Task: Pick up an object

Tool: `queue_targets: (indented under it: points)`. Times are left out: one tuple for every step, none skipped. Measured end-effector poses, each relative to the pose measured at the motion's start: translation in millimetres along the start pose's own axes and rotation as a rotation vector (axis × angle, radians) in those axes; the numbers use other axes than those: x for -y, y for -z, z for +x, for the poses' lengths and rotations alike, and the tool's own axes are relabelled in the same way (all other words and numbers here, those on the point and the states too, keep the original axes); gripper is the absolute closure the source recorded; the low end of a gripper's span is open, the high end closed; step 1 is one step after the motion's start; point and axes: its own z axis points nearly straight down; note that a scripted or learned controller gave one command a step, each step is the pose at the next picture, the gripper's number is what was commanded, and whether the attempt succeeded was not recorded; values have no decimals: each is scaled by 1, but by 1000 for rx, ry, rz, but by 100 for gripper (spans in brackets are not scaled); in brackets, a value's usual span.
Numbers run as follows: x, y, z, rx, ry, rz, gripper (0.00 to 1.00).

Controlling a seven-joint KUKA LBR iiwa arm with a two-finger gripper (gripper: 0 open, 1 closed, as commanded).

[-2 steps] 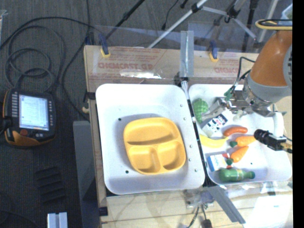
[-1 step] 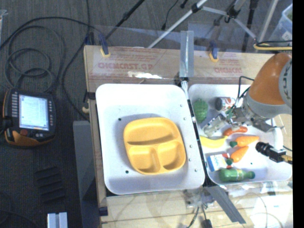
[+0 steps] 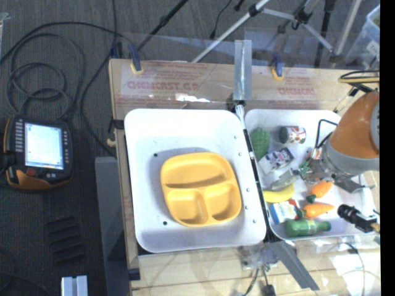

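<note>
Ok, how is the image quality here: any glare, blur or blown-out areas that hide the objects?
Camera view: soft overall, small items in the right bin smear together; the left bin floor is near blown-out white; the yellow tray reads clearly, with a faint shadow around it; glare on the clear panel behind the bins; the arm hides the right bin's far side.

Dark grey carpet floor (image 3: 55, 42) with looping black cables (image 3: 37, 73) beside a wooden bench (image 3: 185, 82)
</note>
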Motion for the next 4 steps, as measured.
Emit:
queue_targets:
  points:
    - [-1, 9, -3, 7, -1, -4, 100]
    - [0, 93, 41, -8, 1, 15, 100]
    - [1, 93, 41, -8, 1, 15, 0]
    - [-18, -1, -1, -1, 63, 1, 0]
